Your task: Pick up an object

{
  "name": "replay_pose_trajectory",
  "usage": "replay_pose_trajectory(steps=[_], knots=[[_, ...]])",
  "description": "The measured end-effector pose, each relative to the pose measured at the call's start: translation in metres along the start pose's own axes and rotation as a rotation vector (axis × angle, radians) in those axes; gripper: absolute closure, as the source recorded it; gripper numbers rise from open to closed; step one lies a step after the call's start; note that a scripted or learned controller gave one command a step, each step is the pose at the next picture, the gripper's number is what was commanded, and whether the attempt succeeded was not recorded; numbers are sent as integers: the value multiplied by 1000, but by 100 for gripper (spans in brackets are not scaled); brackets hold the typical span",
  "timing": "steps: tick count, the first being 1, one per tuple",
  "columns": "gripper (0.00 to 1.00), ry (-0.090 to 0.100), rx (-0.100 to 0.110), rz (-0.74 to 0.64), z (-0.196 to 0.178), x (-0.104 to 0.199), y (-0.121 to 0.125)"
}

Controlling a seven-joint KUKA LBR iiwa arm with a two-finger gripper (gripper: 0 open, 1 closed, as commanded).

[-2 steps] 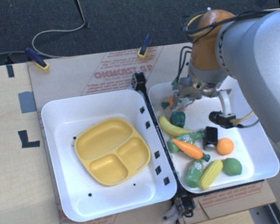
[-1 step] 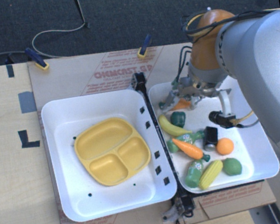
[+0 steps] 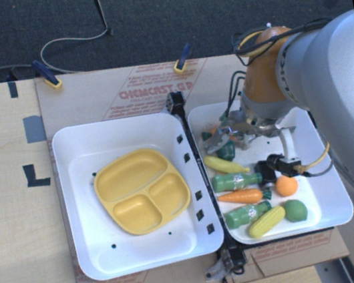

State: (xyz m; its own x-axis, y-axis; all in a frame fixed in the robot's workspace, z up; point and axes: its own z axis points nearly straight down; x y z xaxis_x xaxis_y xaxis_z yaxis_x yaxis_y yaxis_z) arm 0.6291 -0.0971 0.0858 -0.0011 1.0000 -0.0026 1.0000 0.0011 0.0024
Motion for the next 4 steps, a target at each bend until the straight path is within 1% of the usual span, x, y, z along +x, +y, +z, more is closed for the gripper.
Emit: replay_pose_trajectory(steps=[1, 2, 3, 4], knots=[[0, 7, 19, -4, 2, -9, 33], [0, -2, -1, 2, -1, -70, -34], [0, 1, 2, 1, -40, -111, -23], [0, 4, 4, -1, -8, -24, -9]])
